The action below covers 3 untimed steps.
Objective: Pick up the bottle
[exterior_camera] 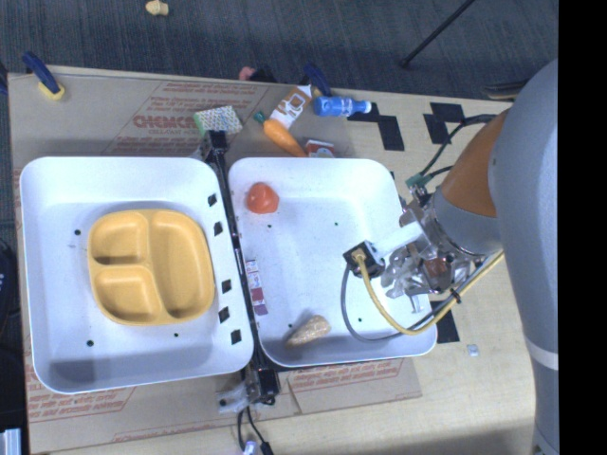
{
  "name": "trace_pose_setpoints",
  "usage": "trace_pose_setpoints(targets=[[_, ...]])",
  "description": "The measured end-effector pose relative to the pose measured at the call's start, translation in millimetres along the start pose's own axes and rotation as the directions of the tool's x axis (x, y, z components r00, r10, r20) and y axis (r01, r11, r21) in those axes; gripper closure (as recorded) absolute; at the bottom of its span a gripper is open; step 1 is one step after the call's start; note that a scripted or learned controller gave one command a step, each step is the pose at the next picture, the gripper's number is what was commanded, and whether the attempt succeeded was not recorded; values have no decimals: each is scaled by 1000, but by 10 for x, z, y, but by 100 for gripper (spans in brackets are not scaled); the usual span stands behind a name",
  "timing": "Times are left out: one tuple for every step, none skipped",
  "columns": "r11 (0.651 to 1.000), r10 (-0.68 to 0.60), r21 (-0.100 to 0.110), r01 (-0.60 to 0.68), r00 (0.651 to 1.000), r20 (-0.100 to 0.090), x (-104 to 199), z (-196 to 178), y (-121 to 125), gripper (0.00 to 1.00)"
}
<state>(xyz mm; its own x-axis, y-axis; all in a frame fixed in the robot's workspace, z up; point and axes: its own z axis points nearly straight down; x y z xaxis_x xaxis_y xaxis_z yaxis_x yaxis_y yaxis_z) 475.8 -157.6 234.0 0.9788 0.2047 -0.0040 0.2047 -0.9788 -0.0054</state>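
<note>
- The bottle (342, 106), blue with a white cap end, lies on its side on the bench beyond the far rim of the right bin (313, 254), outside both bins.
- Just beside it to the left lie a small white and orange carton (291, 105) and an orange carrot-shaped toy (283, 137), also on the bench.
- The gripper (414, 278) hangs over the right-hand part of the right bin, near its right wall and well apart from the bottle (the whole far rim lies between them).
- Whether it is open or closed cannot be told; wiring and metal parts clutter the wrist, and a yellow cable (398, 320) loops below it.
- Inside the right bin, a red ball-like object (263, 198) sits near the far left corner, and a tan, lumpy object (308, 330) lies near the near rim.
- The left bin (57, 254) holds a yellow divided plate (152, 265) with three compartments.
- A green patterned sponge-like piece (217, 119) rests on the bench beyond the left bin.
</note>
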Motion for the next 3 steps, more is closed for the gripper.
trace_pose_setpoints(targets=[[1000, 0, -1, 0, 1000, -1, -3, -26, 18, 100], [1000, -6, -1, 6, 1000, -1, 1, -36, 6, 100], [999, -43, 1, 43, 999, 0, 8, -13, -20, 100]])
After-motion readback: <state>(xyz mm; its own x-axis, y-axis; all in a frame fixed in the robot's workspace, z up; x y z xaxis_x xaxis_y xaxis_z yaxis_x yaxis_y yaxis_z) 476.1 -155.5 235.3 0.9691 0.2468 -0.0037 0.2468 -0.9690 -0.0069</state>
